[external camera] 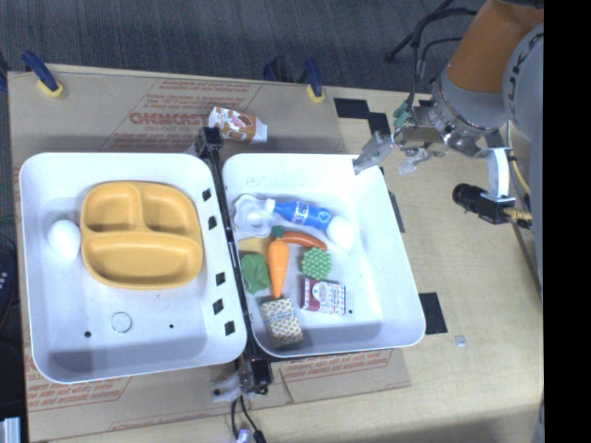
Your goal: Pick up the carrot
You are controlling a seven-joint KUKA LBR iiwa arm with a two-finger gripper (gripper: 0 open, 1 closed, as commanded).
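From the camera view above the worktop (462, 275), I am hanging my tool (377, 151) over the upper right corner of the right bin (392, 284), just at its rim, and I am carrying nothing in it. Whether it is apart or together I cannot tell; it is small and seen at an awkward angle here.

The carrot (277, 262) is lying on the floor of that same right bin, near the middle, down and to the left of my tool in this view, a fair way from it but within the same bin. Its long axis is running nearly straight up and down the picture, with the green top pointing toward the far rim and the narrow orange tip pointing toward the near rim.

It is crowded. A green leafy piece (253, 272) is touching its left flank, a round green netted fruit (316, 262) is sitting just beside its right flank, and a red-orange sausage-shaped piece (302, 239) is lying across just above its top. A blue bottle (302, 213) is lying beyond that, a small red carton (323, 296) is lying below right, and a woven-patterned block (281, 322) is sitting just past its tip.

I judge that I am needing to travel down-left and close across the carrot's narrow width, so my tool's opening should be running side to side in this view.

The left bin (37, 275) is holding a yellow divided plate (141, 232).
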